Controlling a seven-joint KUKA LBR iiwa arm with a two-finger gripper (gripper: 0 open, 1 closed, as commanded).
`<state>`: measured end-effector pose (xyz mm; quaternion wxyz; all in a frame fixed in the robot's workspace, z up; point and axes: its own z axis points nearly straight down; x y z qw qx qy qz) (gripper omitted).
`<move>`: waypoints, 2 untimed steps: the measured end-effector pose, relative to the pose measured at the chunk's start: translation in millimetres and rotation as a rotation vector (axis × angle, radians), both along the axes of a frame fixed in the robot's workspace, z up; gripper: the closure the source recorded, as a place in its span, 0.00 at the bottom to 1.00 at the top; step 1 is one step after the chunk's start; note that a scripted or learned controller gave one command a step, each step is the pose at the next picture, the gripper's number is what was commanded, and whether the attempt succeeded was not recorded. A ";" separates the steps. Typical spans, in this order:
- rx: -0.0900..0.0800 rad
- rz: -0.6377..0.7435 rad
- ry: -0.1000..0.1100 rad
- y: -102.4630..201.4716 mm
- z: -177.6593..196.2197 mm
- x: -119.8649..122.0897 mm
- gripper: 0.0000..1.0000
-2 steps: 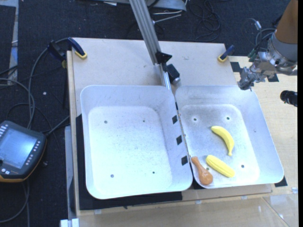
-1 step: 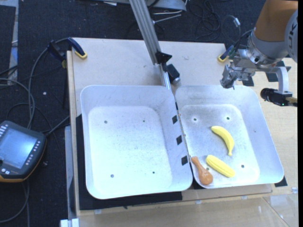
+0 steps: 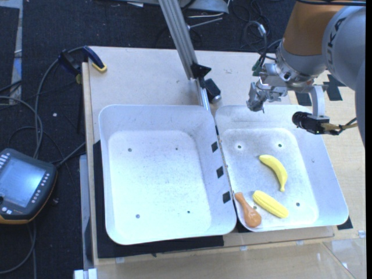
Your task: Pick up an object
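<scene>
- Banana (image 3: 274,169): you find it in the right bin (image 3: 317,156), near the middle, curved, lying flat with one end toward the bin's front right.
- Corn (image 3: 270,204): yellow, lying flat near the right bin's front edge, just below the banana and apart from it.
- Carrot (image 3: 248,210): orange, at the right bin's front left corner, just beside the corn's left end; you cannot tell whether they touch.
- Left bin (image 3: 157,173): white, speckled floor, set against the right bin along a shared middle edge.
- Gripper (image 3: 256,104): you see it above the right bin's back left edge, well apart from all three items, with nothing between its fingers; the jaws' spacing cannot be told from this view.
- Arm (image 3: 325,28): grey with an orange band, reaching in from the right.
</scene>
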<state>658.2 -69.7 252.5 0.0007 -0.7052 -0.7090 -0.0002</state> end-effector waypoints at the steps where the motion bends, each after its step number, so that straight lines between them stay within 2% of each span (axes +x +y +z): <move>1: 0.000 -0.002 0.000 44.1 -10.1 -2.3 1.00; 2: 0.000 -0.002 -0.001 89.2 -10.3 0.6 1.00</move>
